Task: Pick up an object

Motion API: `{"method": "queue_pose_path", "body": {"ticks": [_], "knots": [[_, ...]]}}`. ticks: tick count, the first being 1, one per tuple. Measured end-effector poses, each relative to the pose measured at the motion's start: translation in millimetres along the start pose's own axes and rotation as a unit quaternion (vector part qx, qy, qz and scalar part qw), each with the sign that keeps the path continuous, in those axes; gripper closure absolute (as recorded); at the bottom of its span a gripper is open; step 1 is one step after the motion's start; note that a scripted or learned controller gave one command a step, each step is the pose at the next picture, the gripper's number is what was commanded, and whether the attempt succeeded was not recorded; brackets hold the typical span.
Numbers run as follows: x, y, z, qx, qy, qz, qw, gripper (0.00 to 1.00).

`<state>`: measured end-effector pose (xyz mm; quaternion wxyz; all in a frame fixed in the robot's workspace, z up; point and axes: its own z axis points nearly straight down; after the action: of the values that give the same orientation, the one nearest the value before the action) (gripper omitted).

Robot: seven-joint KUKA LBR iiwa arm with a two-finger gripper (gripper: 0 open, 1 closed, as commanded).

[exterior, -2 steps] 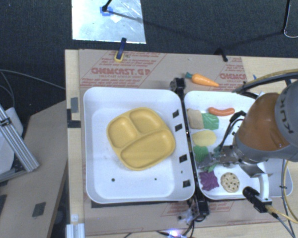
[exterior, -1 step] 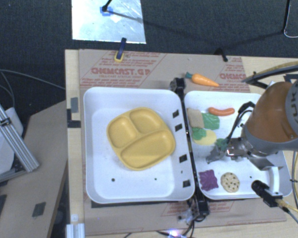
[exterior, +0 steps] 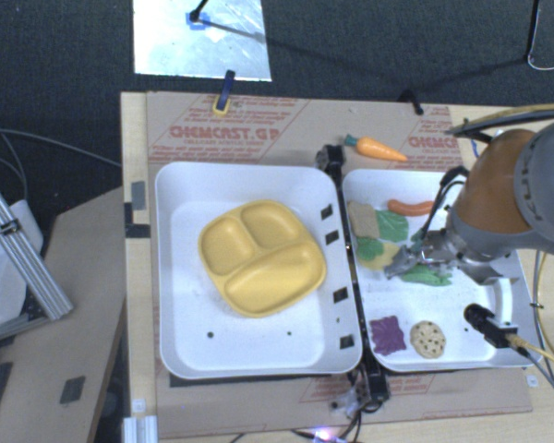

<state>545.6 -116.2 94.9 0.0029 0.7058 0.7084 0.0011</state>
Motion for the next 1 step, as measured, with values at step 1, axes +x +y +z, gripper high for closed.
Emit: {"method": "queue_pose_path", "body": {"ticks": [1], "knots": [[21.0,38.5,5.2,-0.004,-0.003,0.001,1.0000,0.00]]}}
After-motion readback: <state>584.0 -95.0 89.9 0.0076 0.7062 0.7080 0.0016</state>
